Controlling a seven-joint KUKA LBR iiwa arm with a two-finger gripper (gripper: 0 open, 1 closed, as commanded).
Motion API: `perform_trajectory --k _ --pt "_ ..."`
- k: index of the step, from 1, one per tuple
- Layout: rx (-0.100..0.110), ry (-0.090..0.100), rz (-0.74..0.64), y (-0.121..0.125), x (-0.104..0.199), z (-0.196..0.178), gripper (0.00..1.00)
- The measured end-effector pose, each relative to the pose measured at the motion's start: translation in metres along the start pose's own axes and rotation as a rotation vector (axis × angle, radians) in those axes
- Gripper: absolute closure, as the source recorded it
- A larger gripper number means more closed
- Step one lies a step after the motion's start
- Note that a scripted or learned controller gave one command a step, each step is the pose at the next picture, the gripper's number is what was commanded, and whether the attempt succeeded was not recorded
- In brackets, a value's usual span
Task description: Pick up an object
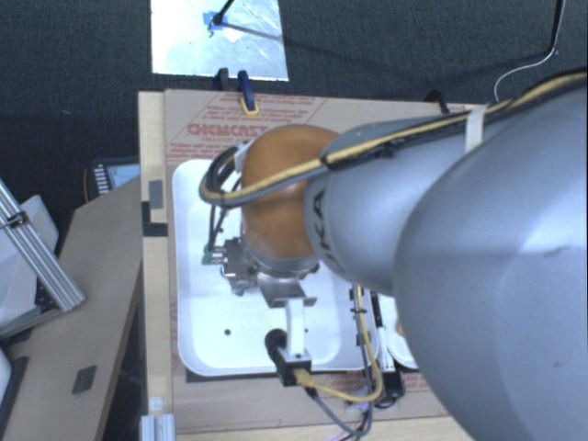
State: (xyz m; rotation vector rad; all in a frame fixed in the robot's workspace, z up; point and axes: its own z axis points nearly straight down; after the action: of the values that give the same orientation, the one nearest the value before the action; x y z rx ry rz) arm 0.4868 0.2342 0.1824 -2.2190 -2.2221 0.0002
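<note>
A: Object – where is it?
B: Object position: cannot tell. The arm (459, 246) covers the white bin (195, 237) from centre through 3 o'clock. There's one dark speck (227, 332) at the bin's 7 o'clock, too small to identify.
A: Jaws?
B: Under the orange band (276, 191). Cannot tell how open, or whether loaded. My read: grasp unconfirmed, lift not yet done.
A: Any text?
B: Red "CHEMCAST" on the cardboard (276, 113) at the bin's 12 o'clock. Smaller lines unreadable.
</note>
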Motion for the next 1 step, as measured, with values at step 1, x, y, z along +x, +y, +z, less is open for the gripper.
perform_trajectory --k 1 --pt "-0.013 0.004 -0.002 0.0275 0.0001 -0.1365 1.0"
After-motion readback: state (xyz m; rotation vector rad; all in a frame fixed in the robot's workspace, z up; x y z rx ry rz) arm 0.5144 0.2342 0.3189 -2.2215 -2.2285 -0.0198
